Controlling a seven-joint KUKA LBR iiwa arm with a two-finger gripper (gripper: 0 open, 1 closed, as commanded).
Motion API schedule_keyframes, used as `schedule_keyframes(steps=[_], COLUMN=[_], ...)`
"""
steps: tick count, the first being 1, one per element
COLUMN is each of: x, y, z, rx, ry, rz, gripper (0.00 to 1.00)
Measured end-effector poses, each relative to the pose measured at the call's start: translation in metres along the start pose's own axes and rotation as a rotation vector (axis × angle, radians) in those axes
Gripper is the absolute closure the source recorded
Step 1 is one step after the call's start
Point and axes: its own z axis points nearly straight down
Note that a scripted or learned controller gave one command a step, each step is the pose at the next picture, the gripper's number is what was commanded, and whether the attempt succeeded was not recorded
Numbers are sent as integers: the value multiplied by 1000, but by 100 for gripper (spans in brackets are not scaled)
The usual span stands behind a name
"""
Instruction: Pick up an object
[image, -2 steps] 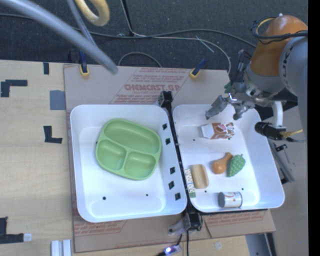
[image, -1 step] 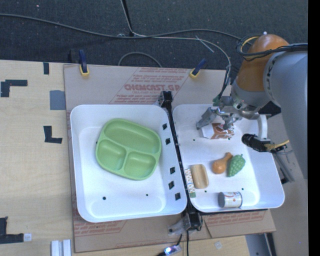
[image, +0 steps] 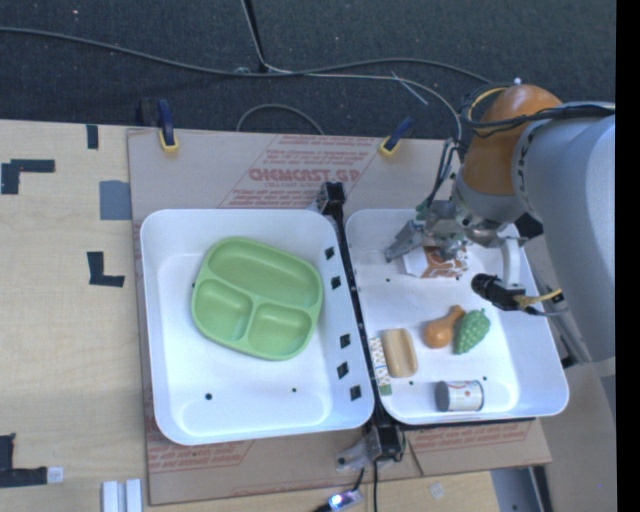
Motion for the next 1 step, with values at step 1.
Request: schedule_keyframes(steps=[1], x=[0], y=[2], z=[-11], rx=[-9], ry=[-3], rz=[-2], gripper=[100])
